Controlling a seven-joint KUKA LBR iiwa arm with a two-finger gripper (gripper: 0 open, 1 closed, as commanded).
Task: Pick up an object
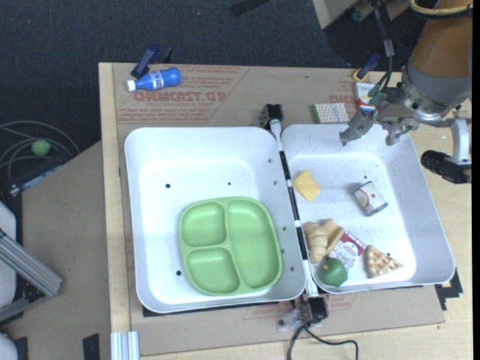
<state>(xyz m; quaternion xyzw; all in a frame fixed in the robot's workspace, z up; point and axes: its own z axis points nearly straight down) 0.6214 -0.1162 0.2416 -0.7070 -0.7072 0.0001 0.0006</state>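
Overhead, the tool (373,131) hangs open and empty at the right bin's (429,223) far rim, above a yellow block (306,185), small carton (370,199) and toy foods; a green tray (228,244) fills the left bin (150,201) on the desk (225,96).

Light is bright and even across the tabletop (187,100), falling mostly from above. The two white bins, the left bin (150,171) and the right bin (420,223), reflect it strongly and look nearly washed out, with soft grey shading along their inner walls. The green tray (229,244) casts only a thin, faint shadow. The dark floor (67,21) beyond the tabletop stays dim. Sharpness is moderate overall; the small items are slightly soft, and the arm (442,47) at the upper right looks a little blurred.
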